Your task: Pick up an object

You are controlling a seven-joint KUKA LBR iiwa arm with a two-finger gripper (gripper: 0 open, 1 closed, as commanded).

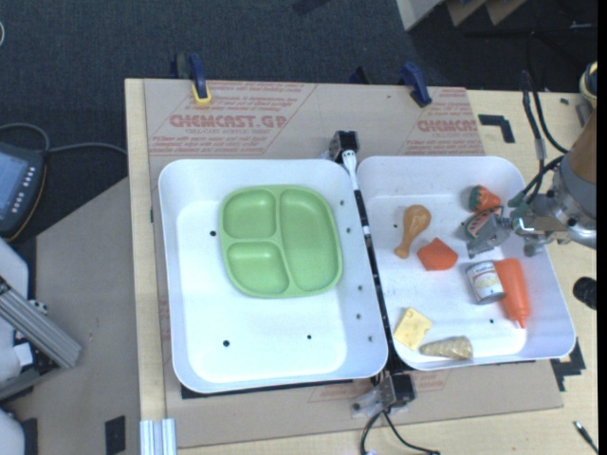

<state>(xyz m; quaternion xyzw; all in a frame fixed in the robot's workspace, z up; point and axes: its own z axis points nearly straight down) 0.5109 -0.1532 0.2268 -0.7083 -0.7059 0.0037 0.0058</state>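
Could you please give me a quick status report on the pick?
Gripper low over right bin, nothing visibly held. Can, carrot, red piece close by. Green plate in left bin.

The brown protective sheet (285, 112) covering the worktop carries red print reading "CHEMCAST GP" above the left bin, repeated and partly cut off above the right bin. The small can (485, 282) bears a label too small to read.
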